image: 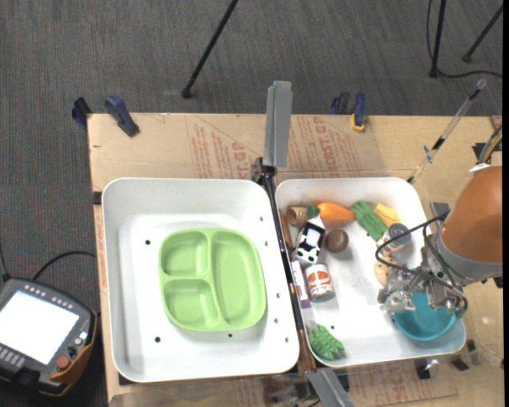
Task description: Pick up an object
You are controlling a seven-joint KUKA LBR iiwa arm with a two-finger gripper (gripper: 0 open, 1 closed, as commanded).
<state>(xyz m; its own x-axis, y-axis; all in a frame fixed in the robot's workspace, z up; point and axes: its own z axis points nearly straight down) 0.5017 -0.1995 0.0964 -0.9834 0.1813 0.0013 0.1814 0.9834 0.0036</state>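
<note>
Grey carpet surrounds your cardboard-topped bench [195,147], which carries two shallow white bins clamped side by side so that picked items can pass from one to the other.

Locate the gripper [407,293] at the near right corner of the right bin [365,185]. It hangs low over the bin floor, just beside or touching the rim of a teal bowl [424,325]. You cannot tell from this angle whether it is spread or pressed together, because cabling and the wrist housing clutter the view. Nothing is visibly lodged in it, so treat the pick as not yet made.

Work outward from there. The bowl is the nearest candidate; its thin upright rim would suit a pinch over the edge. Left of the gripper, well apart from it, a small can [320,282] lies on its side next to a black-and-white cow toy [310,242] and a brown ball [336,241]. Along the far wall lie a carrot [334,212] and a green vegetable [369,220]. A green leafy toy [326,342] sits at the near edge.

Note that these items are loosely scattered, which leaves approach room around most of them.

The left bin [123,227] holds a green divided plate [212,280], lying flat at its centre.
</note>
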